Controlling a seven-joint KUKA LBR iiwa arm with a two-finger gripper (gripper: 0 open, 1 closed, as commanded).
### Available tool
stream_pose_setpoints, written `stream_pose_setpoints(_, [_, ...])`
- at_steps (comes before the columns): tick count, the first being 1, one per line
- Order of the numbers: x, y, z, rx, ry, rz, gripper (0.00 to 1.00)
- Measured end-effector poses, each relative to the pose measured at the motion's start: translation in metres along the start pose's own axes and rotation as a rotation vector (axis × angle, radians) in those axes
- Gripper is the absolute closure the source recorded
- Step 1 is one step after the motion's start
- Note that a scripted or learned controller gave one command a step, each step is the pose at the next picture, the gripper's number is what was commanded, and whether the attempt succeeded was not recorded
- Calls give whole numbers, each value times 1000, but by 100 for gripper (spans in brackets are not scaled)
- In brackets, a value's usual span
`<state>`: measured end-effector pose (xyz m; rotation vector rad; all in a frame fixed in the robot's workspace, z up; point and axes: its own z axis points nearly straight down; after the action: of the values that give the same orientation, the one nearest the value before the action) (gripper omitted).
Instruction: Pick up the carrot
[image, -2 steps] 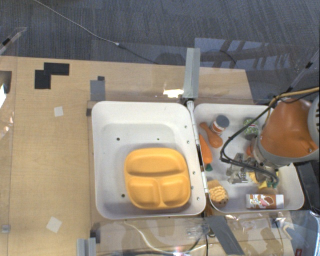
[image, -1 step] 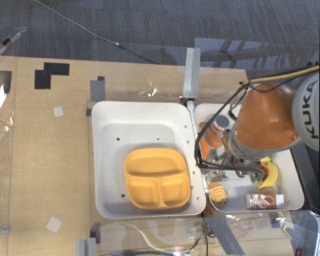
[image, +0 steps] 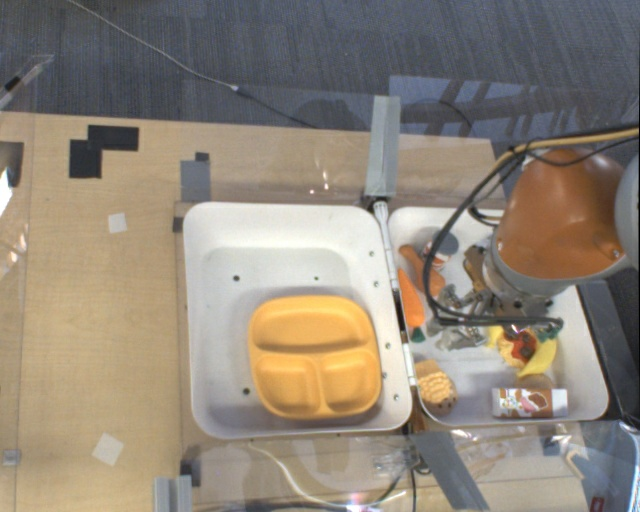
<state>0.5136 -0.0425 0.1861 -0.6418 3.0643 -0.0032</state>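
Observation:
The carrot (image: 411, 297) is a long orange stick that lies along the left wall of the right bin (image: 590, 385), pointing towards the far side. My gripper (image: 458, 318) hangs under the orange wrist band, low over the middle of that bin. It is just to the right of the carrot and its metal parts are close to the carrot's near end. Nothing shows as held. The arm's body hides the middle and far right of the bin.
A yellow divided plate (image: 315, 357) lies in the left bin (image: 210, 300). In the right bin are a round brown waffle-like piece (image: 436, 386), a small bottle lying down (image: 530, 402), red and yellow toy food (image: 527, 350) and another orange piece (image: 428, 268).

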Motion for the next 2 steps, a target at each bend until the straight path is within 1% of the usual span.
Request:
stream_pose_setpoints(1, [-3,-56,-141,4,-4,-301,100])
stream_pose_setpoints(2, [43,-62,40,-12,9,-439,100])
